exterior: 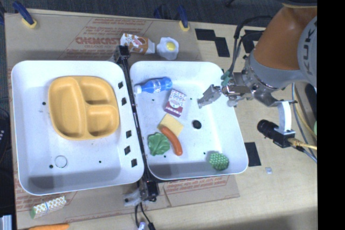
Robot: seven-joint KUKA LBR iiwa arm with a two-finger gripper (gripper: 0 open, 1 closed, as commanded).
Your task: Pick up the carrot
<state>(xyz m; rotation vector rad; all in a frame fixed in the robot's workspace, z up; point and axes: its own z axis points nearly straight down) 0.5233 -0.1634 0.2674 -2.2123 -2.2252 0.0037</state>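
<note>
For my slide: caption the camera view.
Claw hovers at the right bin's edge; carrot lies beside the cheese.

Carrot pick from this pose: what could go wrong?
1. The carrot lies touching the cheese wedge and the green leaf, so a grasp may catch a neighbour.
2. The gripper hovers by the right bin's far wall, well off the carrot; a program-driven descent could miss.
</note>
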